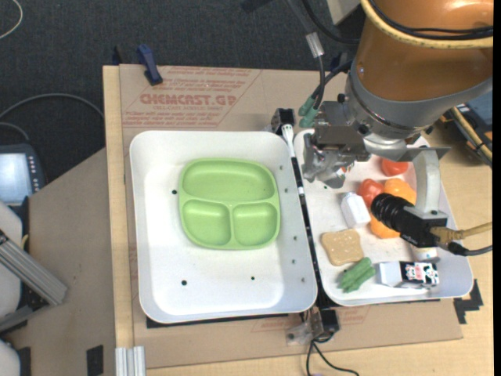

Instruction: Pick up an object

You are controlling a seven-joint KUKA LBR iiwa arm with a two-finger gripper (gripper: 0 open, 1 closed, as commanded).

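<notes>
Jaws point(325, 167) in right bin, tips obscured

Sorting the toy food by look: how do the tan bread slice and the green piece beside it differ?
The bread slice is tan, broad and flat with speckles; the green piece is bright green, narrower, elongated and lumpy. The bread slice lies farther up the right bin; the green piece sits nearer its front edge. Both lie in that bin.

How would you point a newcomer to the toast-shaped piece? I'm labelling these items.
Look in the right bin, among the small toys near its front. The toast lies flat between a white cylinder and a green piece. It alone is tan and speckled.
</notes>
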